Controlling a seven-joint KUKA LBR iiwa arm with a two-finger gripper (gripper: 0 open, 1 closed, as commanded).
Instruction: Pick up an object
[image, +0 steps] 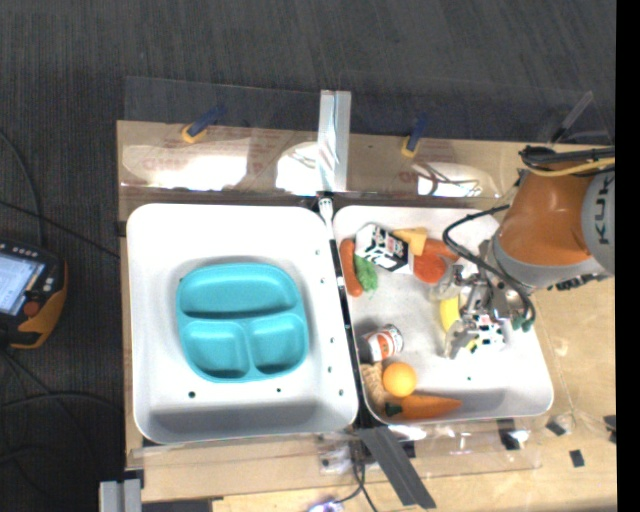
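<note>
The jaws' state you cannot tell; the gripper (478, 325) hangs low in the right bin (520, 395), just beside a yellow banana-like toy (449, 311). You see nothing lifted, so the pick looks undone: grasp and raise remain.

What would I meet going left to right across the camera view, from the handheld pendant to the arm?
Pendant → teal divided tray in the left bin → small can → yellow banana-like item → gripper → orange band.
</note>
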